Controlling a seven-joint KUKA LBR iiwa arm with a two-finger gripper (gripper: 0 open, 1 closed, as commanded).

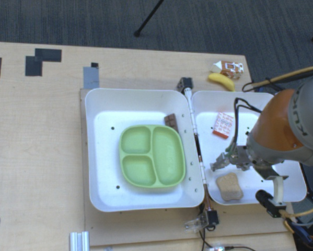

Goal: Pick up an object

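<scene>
In the right bin (206, 120), a tan sponge-like block (229, 186) lies near the front edge. A red and white packet (223, 125) rests further back in the same bin. My gripper (222, 162) hangs low over the right bin's middle, just behind the tan block and apart from it, with its fingers (217, 166) pointing left. I see nothing between the fingers. The arm's orange band (275, 122) and grey wrist cover the right part of that bin.
The left bin (101, 122) holds a green divided plate (152, 156) and a small brown piece (171, 121) at its back right. A banana (221, 80) and a small carton (231, 67) lie on the bench behind the right bin. Cables run along the front right.
</scene>
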